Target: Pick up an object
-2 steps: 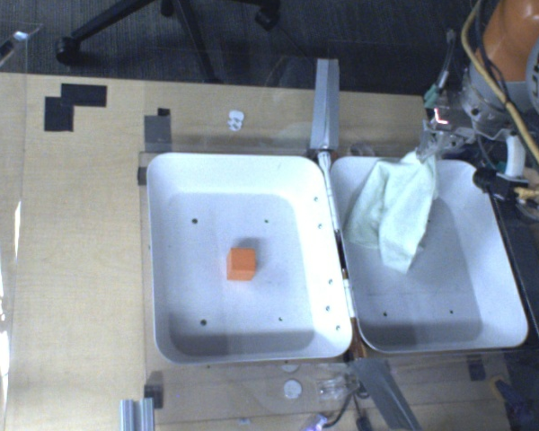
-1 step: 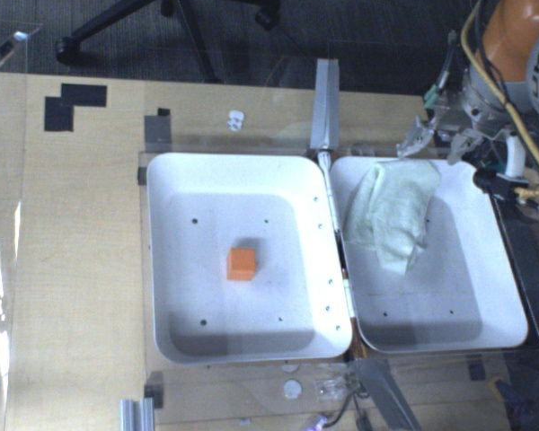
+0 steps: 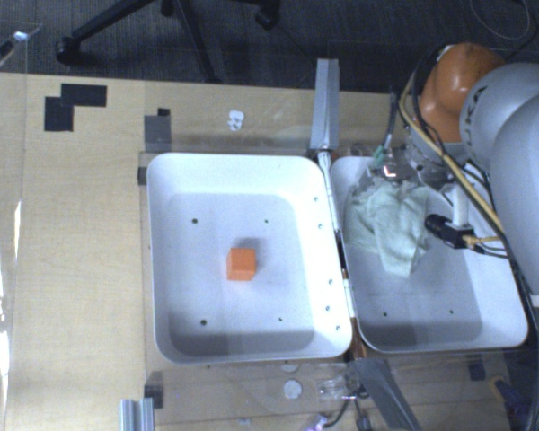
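A small orange cube [image 3: 242, 264] rests on the floor of the left bin [image 3: 171, 241], near its middle. A crumpled pale cloth [image 3: 391, 227] lies in the upper left part of the right bin [image 3: 449, 321]. My gripper [image 3: 388, 167] hangs over the cloth's top edge, at the far side of the right bin. The cloth's upper end reaches up to the gripper, and the wrist hides where they meet. The grey arm with its orange band [image 3: 458, 79] comes in from the right.
A grey metal post [image 3: 324, 106] stands behind the gap between the two bins. Black cables [image 3: 449, 227] run from the wrist across the right bin. Black tape marks [image 3: 72, 104] lie on the wooden bench at far left.
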You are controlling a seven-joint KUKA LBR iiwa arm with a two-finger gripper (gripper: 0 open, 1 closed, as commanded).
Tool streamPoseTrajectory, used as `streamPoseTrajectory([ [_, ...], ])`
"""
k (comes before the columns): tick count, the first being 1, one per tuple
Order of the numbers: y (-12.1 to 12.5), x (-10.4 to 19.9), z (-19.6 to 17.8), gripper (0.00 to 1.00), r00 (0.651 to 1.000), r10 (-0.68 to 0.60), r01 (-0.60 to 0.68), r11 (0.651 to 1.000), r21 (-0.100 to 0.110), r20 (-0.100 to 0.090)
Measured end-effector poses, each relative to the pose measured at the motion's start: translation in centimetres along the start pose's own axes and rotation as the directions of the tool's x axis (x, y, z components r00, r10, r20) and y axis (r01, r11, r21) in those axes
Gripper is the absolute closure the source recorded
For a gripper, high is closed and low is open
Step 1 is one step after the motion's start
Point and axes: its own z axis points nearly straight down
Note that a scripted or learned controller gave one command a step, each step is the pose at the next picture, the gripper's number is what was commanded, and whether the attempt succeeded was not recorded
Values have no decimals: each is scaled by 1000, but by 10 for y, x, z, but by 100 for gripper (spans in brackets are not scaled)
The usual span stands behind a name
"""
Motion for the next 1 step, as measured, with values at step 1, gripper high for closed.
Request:
streamPoseTrajectory([
  [1, 1, 2, -8, 100, 1000, -4, 4, 1000, 0, 0],
])
